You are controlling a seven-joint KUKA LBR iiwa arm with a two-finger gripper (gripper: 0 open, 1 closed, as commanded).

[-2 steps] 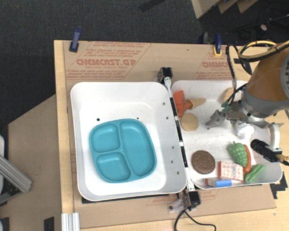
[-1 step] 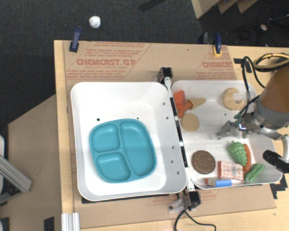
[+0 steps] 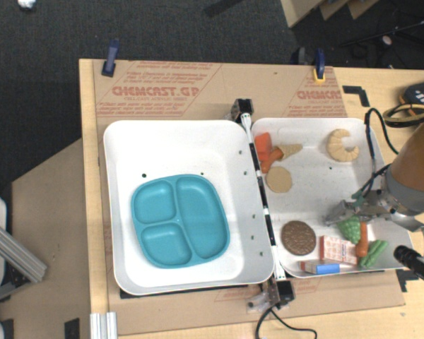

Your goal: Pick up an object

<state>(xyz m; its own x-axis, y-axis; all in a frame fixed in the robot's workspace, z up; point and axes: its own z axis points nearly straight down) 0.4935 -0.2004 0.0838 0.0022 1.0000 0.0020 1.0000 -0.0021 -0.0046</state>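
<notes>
1 hand (image 3: 348,214) of mine hovers lower right, grip state unclear; the green toy (image 3: 350,229) looks light, soft; pinch its middle.

- arm comes in from right edge, mid-lower frame, orange band showing above wrist
- gripper (image 3: 348,212) low at lower right, pointing left w/ metal fingertips

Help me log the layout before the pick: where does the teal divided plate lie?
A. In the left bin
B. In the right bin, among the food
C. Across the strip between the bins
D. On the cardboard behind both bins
A: the plate lies flat on the floor of the left bin, apart from the food items in the right bin.
</notes>
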